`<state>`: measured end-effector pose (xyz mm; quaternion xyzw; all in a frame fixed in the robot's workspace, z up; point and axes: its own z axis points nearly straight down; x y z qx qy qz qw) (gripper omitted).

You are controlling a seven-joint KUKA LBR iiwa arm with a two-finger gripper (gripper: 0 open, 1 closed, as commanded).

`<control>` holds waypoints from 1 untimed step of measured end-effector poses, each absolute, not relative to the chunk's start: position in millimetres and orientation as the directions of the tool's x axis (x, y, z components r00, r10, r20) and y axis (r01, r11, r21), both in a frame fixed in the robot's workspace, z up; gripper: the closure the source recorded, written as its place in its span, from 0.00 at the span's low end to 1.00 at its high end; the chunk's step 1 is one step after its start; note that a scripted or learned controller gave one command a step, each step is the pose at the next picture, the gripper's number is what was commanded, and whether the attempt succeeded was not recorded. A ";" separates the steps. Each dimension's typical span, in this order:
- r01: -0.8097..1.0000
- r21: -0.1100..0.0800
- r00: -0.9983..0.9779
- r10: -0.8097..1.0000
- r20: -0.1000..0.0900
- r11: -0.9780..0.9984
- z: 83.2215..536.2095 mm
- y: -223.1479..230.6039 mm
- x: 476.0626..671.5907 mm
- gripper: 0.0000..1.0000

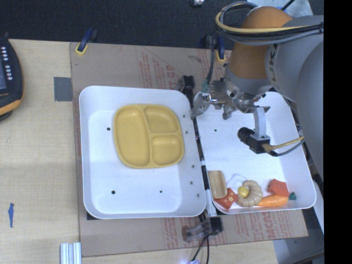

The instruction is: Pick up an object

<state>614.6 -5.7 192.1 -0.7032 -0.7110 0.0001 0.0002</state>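
Note:
My gripper (212, 110) hangs over the far left part of the right bin (286, 147), close to the wall between the two bins. Its two metal fingers (197, 109) stand apart, open, with nothing between them. The toy food lies in a row along the right bin's near edge: a tan bread slice (216, 182), a red piece (224, 202), a small yellow ball (242, 192), a beige ring (252, 192), an orange carrot (272, 201) and a red-orange chunk (278, 187). The gripper is well above and far from that row.
A yellow divided plate (148, 135) lies in the left bin (93, 164). The grey arm with its orange band (258, 43) covers the right bin's far side. A black wrist attachment with a cable (252, 139) hangs over the right bin's middle. A controller (8, 76) sits at the far left.

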 end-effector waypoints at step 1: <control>1.000 -0.001 0.005 1.000 -0.005 -0.005 175.1 -105.4 641.0 0.00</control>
